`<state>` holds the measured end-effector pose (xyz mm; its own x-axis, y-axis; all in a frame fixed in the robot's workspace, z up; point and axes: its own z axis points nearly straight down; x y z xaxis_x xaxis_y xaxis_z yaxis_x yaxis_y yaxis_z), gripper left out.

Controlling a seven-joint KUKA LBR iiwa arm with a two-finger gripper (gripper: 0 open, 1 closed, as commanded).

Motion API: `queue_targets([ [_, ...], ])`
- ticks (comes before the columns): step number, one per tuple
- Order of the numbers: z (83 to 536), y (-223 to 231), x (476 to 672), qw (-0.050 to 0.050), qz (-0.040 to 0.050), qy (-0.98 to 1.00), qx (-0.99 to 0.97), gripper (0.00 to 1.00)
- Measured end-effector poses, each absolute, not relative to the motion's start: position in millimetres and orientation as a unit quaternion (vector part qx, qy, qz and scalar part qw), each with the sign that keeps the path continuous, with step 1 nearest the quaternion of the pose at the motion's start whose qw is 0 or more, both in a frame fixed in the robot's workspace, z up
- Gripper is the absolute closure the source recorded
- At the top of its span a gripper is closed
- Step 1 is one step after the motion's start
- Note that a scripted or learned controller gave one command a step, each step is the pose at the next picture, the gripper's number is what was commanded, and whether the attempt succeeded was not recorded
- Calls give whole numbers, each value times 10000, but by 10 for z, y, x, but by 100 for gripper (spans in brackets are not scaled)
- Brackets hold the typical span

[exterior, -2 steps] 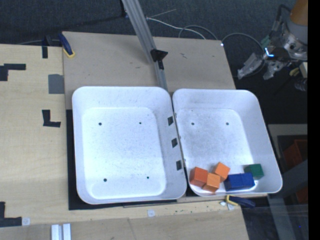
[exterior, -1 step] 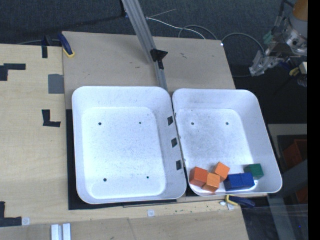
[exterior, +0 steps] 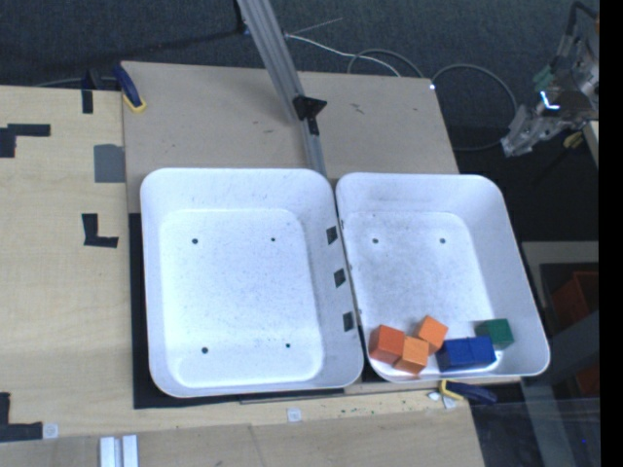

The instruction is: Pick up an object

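Right bin [exterior: 487,197]: three orange blocks [exterior: 388,341], one blue [exterior: 465,354], one green [exterior: 498,332]; tool [exterior: 516,142] state unclear

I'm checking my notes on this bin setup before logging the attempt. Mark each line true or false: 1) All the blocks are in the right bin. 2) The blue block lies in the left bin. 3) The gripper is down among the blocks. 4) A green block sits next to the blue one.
1) True: the orange blocks, blue block and green block lie in the right bin.
2) False: it lies in the right bin, near its front edge.
3) False: the gripper is outside the bins, beyond the right bin's far corner.
4) True.
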<state>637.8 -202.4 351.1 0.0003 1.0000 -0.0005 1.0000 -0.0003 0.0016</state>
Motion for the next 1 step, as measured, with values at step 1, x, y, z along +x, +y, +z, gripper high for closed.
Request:
queue_targets([
  [1, 3239, -2095, 6174, -12, -16, 7071, 7071, 100],
])
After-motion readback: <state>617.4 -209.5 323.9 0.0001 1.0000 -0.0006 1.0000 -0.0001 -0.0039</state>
